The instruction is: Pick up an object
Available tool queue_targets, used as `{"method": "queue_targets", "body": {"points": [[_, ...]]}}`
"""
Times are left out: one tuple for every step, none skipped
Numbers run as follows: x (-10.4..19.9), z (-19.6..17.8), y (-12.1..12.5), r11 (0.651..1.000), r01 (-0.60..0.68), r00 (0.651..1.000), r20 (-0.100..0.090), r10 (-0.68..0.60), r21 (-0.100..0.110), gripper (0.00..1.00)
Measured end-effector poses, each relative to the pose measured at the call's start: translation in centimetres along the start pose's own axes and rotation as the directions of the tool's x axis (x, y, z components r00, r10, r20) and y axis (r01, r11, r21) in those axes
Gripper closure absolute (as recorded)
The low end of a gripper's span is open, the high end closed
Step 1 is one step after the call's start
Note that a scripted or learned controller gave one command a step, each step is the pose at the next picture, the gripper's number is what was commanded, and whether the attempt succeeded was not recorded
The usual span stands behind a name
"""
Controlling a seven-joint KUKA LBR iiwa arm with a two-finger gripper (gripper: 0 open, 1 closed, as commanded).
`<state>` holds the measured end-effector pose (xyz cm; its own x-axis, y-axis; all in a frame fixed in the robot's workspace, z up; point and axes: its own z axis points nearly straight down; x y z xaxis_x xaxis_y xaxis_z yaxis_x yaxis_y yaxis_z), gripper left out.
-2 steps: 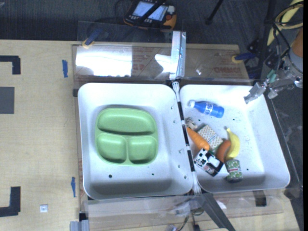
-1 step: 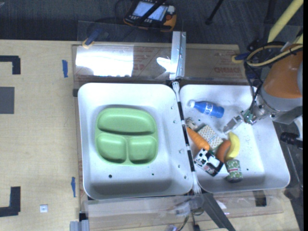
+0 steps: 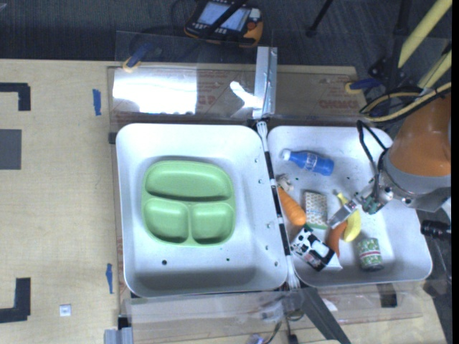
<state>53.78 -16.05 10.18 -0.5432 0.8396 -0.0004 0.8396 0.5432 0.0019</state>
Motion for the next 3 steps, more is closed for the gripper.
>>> {"method": "queue_targets", "body": {"points": [[-2.4,1.5,-1.0,0.972,-0.235,0.972,0.002,0.235,-0.003,0.00],[-2.7,0.3,-0.9,0.971,-0.237,0.971,0.007,0.237,-0.011,1.00],[-0.1,-8.1,0.7,0.956,-0.292,0.956,0.001,0.292,0.000,1.00]]}}
